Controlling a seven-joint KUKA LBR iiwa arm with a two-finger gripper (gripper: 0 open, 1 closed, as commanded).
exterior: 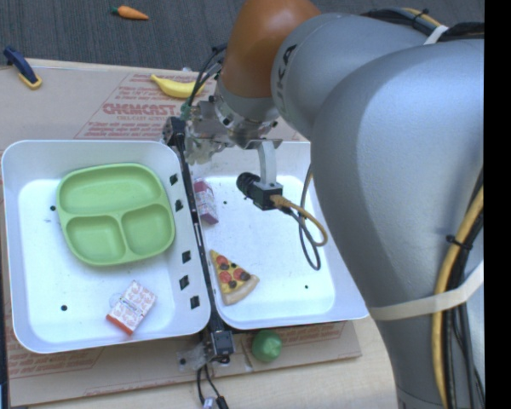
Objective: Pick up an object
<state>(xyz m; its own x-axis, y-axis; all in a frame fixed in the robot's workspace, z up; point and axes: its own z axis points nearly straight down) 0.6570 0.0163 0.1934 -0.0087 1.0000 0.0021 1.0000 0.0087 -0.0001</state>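
Dark grey carpet lies beyond a flat printed cardboard sheet [119, 109] that carries two shallow white plastic bins, the left bin [17, 228] and the right bin [324, 301], touching along their inner walls, probably so things can pass easily between them. Reaching from the right, the bulky grey arm with its orange band [264, 32] hangs its two-finger gripper [206, 143] over the right bin's far-left corner, just above a small pinkish wrapped packet [204, 201], the likeliest target; whether the fingers are spread or closed I cannot tell. A pale green three-compartment plastic tray [115, 211] fills the left bin's far half with a red-and-white packet [130, 306] near its near edge, while a toy pizza slice [230, 277] lies by the right bin's near-left corner.

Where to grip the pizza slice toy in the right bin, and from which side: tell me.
Come straight down on the pizza slice. It lies flat on the right bin floor, so only its edges offer hold. Close the end effector across the two long sides near the wide crust end, probably steadier than the narrow tip.
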